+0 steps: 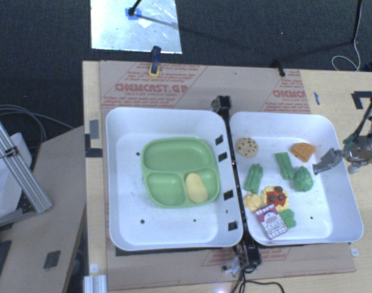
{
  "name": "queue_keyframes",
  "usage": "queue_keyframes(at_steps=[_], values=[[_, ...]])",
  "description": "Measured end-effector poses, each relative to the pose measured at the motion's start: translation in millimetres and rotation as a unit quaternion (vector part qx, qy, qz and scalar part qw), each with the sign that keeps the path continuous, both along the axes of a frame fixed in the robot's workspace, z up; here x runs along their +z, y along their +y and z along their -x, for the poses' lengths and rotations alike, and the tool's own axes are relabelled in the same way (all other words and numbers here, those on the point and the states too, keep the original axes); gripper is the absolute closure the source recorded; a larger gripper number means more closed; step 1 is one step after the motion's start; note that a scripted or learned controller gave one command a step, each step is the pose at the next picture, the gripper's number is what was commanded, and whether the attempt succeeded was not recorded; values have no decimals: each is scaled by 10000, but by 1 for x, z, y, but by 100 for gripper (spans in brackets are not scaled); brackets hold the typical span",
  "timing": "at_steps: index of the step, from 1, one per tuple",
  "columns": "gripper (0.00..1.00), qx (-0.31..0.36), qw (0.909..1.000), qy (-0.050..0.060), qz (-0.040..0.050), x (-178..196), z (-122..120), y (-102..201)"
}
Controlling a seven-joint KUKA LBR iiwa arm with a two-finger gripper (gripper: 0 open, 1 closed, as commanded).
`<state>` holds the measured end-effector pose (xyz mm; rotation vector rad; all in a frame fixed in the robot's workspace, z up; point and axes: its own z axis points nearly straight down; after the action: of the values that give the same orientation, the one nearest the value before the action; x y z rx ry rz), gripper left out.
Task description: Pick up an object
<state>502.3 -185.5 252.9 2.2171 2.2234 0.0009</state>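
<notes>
The carton and other toys are clustered in the right bin within reach, while the gripper, state untellable, is poised beside the broccoli.

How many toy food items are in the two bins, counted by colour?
Green: 4
Yellow: 2
Orange: 1
Brown cookie: 1
Red and yellow: 1
Red and white packet: 1
Total: 10
</notes>
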Motion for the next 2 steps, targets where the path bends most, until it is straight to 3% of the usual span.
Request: queue_keyframes(at_steps=[1, 2], values=[[0, 13, 10000, -23, -2, -173, -29, 30], [0, 34, 10000, -44, 0, -167, -119, 52]])
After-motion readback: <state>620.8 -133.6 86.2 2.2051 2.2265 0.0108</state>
